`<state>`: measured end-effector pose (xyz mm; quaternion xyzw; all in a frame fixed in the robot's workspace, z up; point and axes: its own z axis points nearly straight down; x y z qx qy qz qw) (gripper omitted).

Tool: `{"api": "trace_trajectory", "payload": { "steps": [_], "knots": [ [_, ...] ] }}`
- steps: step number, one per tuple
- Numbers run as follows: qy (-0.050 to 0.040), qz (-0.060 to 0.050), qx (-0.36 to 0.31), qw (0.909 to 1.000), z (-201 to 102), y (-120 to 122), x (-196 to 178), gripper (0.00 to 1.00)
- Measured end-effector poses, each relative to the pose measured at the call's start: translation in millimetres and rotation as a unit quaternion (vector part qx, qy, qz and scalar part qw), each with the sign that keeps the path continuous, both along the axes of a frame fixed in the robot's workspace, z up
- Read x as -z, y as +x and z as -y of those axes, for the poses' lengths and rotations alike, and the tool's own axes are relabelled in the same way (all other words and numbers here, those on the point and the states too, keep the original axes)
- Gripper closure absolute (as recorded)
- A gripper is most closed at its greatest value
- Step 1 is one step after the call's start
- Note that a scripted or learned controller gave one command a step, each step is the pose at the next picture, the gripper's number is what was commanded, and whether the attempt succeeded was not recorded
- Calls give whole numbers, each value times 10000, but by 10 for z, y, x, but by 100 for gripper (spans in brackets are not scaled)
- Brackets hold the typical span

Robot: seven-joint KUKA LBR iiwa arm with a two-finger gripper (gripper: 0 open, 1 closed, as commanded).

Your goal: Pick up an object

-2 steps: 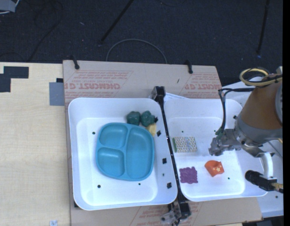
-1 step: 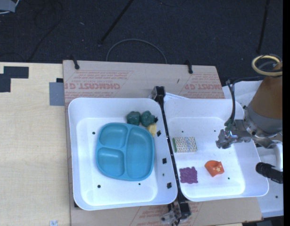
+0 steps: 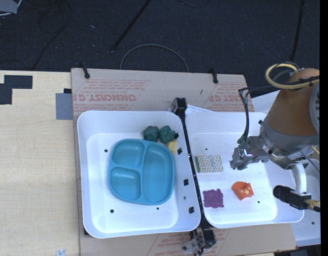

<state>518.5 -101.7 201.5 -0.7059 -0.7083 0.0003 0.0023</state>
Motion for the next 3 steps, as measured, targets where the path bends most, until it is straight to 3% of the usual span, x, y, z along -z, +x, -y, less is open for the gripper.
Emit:
{"api": "trace_trajectory", "payload": {
  "steps": [3],
  "knots": [
    [-8, -4, -4, 10000, -1558, -121, -165, 100]
  ]
}}
